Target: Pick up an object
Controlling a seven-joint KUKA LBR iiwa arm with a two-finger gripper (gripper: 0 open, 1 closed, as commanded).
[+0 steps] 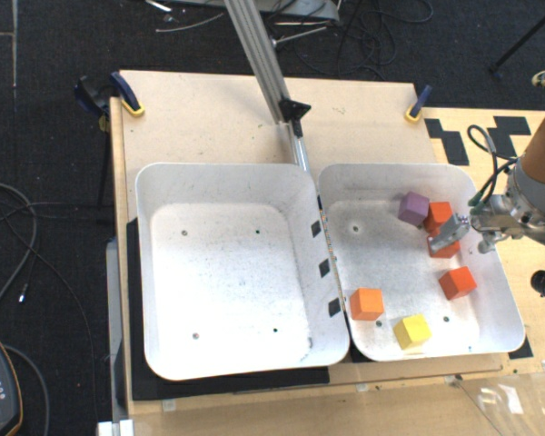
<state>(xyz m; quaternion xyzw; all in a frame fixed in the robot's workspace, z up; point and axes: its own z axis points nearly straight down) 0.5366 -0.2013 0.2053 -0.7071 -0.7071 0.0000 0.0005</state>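
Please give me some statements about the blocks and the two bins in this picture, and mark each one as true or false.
1. All the blocks lie in the right bin. True.
2. The purple block touches the yellow block. False: they are far apart; the purple block sits at the far side beside a red-orange block, the yellow one at the near side.
3. The orange block lies near the divide between the bins. True.
4. The claw hovers over the left bin. False: it is over the right bin, near the red-orange blocks.
5. The yellow block lies next to the orange block. True.
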